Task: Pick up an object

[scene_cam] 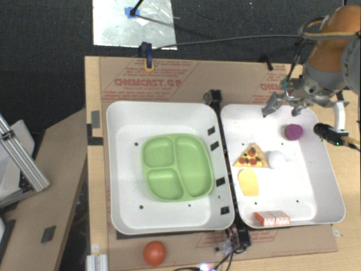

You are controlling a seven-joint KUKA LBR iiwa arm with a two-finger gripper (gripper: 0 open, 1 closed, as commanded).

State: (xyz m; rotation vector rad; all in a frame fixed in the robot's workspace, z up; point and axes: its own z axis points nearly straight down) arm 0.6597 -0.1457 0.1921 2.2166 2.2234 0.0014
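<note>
The right bin (316,179) holds a purple round piece (293,131), a toy pizza slice (251,157), a white ball (276,159), a yellow piece (249,183) and a small red-and-tan box (272,218). My gripper (285,106) hangs over the bin's far edge, above and slightly left of the purple piece. Its two fingers are spread apart with nothing between them.
The left bin (121,151) carries a green divided tray (176,167). An orange ball (154,253) lies on the bench in front of the bins. Black clips (213,97) sit along the seam between the bins. A cable runs past the right bin's far right edge.
</note>
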